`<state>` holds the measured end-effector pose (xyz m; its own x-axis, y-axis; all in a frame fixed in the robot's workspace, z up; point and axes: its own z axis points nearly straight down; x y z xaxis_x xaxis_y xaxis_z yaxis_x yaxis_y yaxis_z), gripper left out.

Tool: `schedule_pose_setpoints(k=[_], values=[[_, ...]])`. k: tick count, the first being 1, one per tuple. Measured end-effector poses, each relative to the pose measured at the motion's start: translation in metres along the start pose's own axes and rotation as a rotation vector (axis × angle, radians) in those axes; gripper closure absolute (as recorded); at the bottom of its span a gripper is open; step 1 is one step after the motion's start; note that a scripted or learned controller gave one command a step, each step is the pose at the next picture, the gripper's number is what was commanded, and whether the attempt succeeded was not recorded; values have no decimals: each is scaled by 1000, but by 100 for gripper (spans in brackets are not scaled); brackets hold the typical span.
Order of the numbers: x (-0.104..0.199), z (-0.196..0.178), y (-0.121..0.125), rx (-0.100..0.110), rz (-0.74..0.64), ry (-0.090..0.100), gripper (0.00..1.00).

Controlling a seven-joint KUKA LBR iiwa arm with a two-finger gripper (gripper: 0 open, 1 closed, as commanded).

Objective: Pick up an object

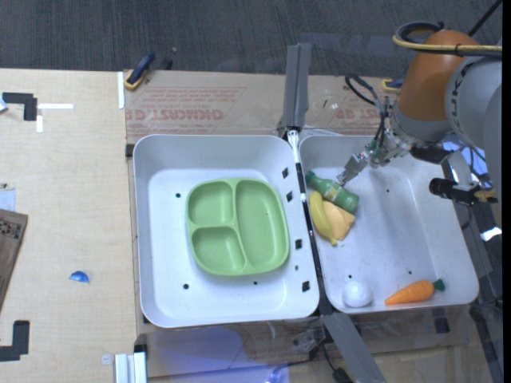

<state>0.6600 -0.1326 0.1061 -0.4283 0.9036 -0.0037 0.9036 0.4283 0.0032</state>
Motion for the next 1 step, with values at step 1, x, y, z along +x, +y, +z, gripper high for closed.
schedule_pose_setpoints(k=[1], values=[[56, 11, -63, 0, -81, -3, 0]])
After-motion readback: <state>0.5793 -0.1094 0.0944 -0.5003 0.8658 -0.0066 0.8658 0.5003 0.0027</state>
